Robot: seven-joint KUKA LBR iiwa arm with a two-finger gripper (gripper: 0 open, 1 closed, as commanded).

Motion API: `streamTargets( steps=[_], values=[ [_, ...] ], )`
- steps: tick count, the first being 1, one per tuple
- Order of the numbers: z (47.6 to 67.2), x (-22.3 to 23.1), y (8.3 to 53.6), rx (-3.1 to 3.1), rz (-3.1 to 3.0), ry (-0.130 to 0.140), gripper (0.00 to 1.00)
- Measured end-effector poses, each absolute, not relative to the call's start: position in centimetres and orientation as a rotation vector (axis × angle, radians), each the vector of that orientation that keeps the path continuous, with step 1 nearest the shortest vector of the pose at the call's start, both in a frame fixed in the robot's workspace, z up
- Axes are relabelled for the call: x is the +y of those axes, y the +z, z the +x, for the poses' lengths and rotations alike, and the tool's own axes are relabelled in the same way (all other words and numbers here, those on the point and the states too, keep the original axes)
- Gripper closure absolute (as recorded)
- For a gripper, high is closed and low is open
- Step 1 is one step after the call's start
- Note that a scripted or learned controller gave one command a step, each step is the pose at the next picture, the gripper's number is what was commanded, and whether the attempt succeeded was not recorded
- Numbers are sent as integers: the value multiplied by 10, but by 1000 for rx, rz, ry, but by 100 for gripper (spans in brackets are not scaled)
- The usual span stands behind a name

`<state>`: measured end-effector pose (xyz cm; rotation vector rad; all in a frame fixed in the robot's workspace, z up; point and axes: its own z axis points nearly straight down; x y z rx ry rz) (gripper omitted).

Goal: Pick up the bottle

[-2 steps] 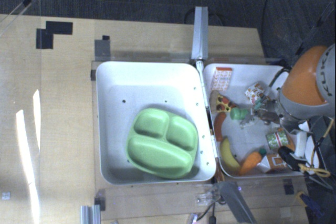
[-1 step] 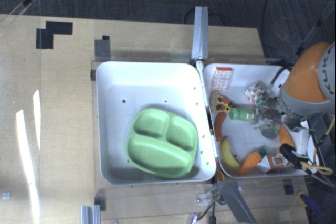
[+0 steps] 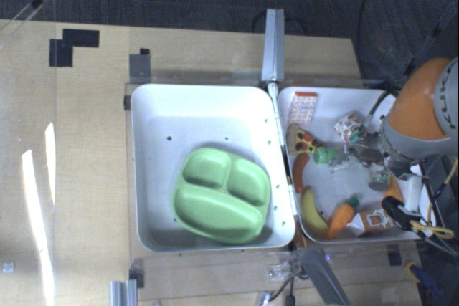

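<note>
Grey arm (image 3: 423,122) from the right, end effector (image 3: 361,147) low.

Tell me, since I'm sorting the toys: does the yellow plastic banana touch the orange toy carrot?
Touching. The camera view shows the yellow plastic banana meeting the orange toy carrot near the right white bin's front edge, no bin floor between them.

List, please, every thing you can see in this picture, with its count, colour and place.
Bins: two, white, side by side on the bench.
Tray: one, green, three compartments, in the left bin.
Banana: one, yellow, right bin, near the front wall.
Carrot: one, orange with a green top, right bin, beside the banana.
Card: one, white with red print, right bin, far left corner.
Small packet: one, white with coloured print, right bin, far side.
Bottle: I cannot tell it apart among the small items.
Arm: one, grey with an orange band, over the right bin.
Gripper: one, above the middle of the right bin.
</note>
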<state>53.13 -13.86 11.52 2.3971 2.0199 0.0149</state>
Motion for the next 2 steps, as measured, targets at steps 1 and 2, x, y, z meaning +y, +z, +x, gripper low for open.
streamTargets(
  steps=[1, 2],
  values=[
    [594, -161, 88, 1925, 2475, 13, 0],
    [630, -168, 85, 1914, 2542, -36, 0]
  ],
)
